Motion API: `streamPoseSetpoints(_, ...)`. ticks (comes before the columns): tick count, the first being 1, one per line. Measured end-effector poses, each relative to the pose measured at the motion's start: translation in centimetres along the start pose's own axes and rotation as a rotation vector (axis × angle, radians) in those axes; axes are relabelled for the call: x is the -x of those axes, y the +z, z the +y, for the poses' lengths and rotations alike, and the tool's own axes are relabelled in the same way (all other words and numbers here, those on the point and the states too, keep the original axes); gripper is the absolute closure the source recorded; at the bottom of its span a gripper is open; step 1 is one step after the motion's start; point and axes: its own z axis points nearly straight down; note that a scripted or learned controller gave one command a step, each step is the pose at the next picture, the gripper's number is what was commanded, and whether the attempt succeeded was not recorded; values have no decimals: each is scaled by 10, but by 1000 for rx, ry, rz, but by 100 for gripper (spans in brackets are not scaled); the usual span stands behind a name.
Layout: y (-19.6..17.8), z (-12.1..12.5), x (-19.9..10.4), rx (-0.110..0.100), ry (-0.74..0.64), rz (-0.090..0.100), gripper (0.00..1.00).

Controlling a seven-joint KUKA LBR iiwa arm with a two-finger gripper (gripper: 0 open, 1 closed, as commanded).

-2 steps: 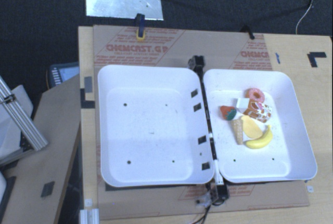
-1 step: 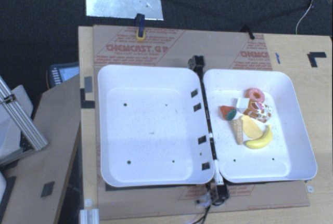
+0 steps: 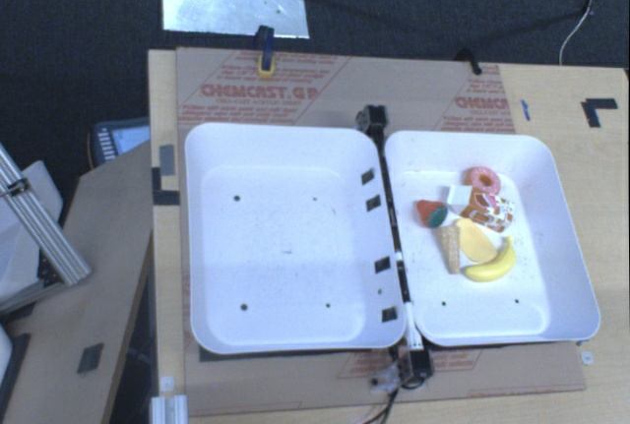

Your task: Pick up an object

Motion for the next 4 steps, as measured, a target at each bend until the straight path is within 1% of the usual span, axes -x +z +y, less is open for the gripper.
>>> streamPoseSetpoints(1,1,0,0,-1,-2,0,0)
streamPoseSetpoints(2,-11,1,-1,3,-7,-2,100)
streamPoseSetpoints(3,-11,1,-1,2,-9,-2,0)
streamPoseSetpoints(4,-23,1,-2,7,-14,-5,100)
